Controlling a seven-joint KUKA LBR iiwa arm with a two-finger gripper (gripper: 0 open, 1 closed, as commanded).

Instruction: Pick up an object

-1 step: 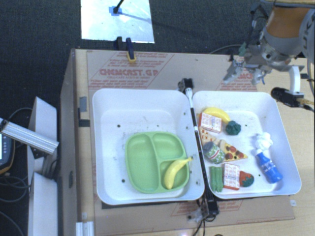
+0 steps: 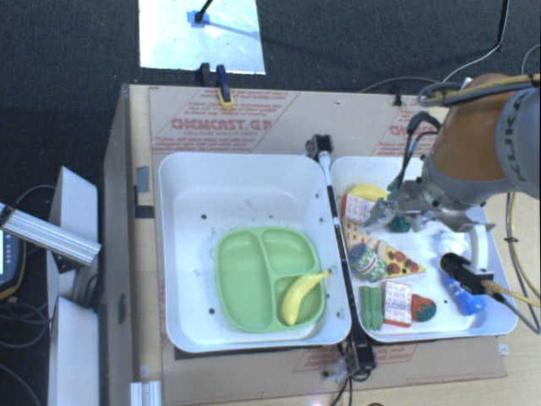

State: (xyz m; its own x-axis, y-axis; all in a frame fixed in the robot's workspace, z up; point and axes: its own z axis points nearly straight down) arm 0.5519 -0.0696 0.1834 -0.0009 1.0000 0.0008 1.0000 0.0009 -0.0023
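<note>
Below pincer (image 2: 396, 216): pizza slice (image 2: 397, 262), apart.

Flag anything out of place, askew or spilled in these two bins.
Nothing looks spilled or damaged. The banana lies in the green plate, its tip poking over the plate's edge. The right bin is a crowded jumble of toys, but all sit inside it.

From my remote seat the feed is evenly and fairly brightly lit from overhead, with the two white bins (image 2: 182, 227) nearly washed out and only soft, faint shadows under their contents. A reflective sheet (image 2: 201, 22) on the dark floor throws pale glare. Focus is slightly soft overall, grainy, with fine detail smeared.
</note>
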